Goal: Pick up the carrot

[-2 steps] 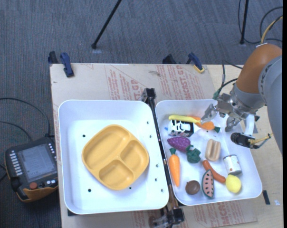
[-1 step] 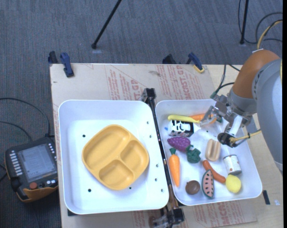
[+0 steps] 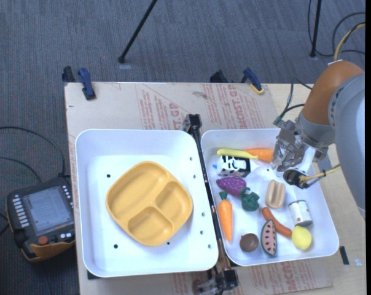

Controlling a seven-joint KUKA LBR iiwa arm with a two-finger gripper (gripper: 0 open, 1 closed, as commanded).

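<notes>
The carrot [image 3: 226, 217], orange with a green leafy top, lies lengthwise near the left wall of the right bin [image 3: 328, 226], tip pointing toward the front. My gripper [image 3: 286, 159] hangs over the far right part of that bin, well behind and to the right of the carrot. It is beside a second orange piece [image 3: 259, 154] that lies against a yellow banana [image 3: 233, 153]. Nothing shows as held.
Around the carrot lie purple grapes [image 3: 231, 184], a green broccoli [image 3: 250, 200], a brown ball [image 3: 249, 243] and a watermelon slice [image 3: 269, 237]. Further right are a bun [image 3: 275, 193], a can [image 3: 300, 212] and a lemon [image 3: 301, 238]. The left bin [image 3: 93, 165] holds a yellow divided plate [image 3: 149, 203].
</notes>
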